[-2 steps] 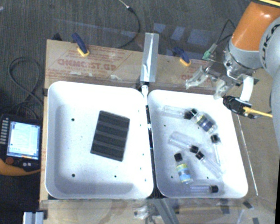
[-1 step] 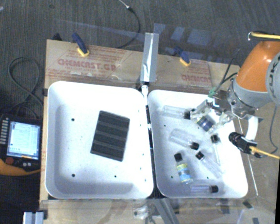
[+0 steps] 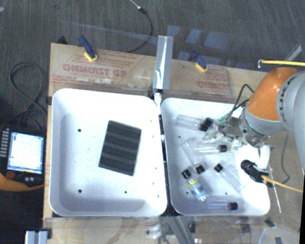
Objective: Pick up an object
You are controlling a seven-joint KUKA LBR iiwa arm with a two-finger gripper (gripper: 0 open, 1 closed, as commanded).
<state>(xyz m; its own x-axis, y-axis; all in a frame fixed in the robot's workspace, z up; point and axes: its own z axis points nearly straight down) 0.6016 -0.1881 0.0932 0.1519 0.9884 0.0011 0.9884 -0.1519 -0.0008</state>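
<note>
The right bin (image 3: 173,192) holds several clear plastic tubes with black caps, among them one near the back (image 3: 192,122), one in the middle (image 3: 208,148) and one at the front (image 3: 220,206). A small bottle with a yellow and blue label (image 3: 196,189) lies near the front. My gripper (image 3: 225,131) reaches down into the back right part of this bin, right among the capped tubes. The grey arm with its orange band (image 3: 268,100) stands over it. A flat black ridged block (image 3: 120,147) lies in the left bin (image 3: 61,137).
A metal divider strip (image 3: 162,66) runs between the bins at the back. Blue and yellow clamps (image 3: 87,47) sit on the board's far edge. A handheld pendant with a lit screen (image 3: 19,155) lies left of the bench. A yellow cable (image 3: 282,184) and black connector (image 3: 250,168) hang at the right bin's edge.
</note>
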